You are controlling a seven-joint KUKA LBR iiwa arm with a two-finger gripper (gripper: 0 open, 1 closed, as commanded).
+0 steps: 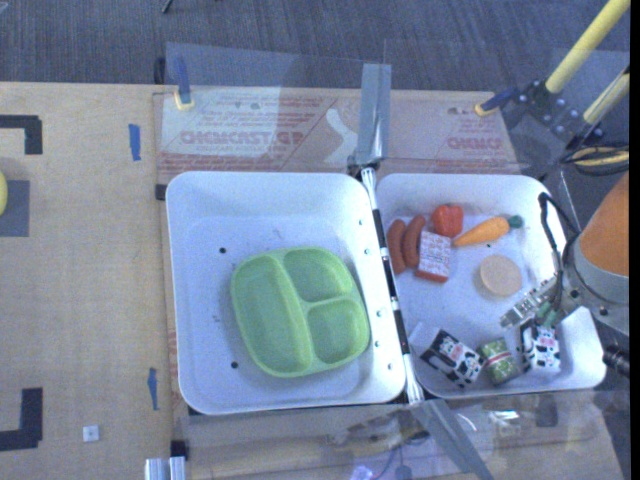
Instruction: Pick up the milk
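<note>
On a wooden bench (80, 298) above grey carpet (300, 8), two white bins (190, 298) sat; the gripper (535, 313) hovered over a milk carton (543, 350), its grip impossible to tell.

The only lettering showed on the flattened cardboard (330, 128) lying behind the two white bins (190, 268). Its red print stood upside down and blurred; it could not be read with certainty. A small red-and-white packet (435, 255) in the bin farther from that cardboard's left end carried marks too small to read.
</note>
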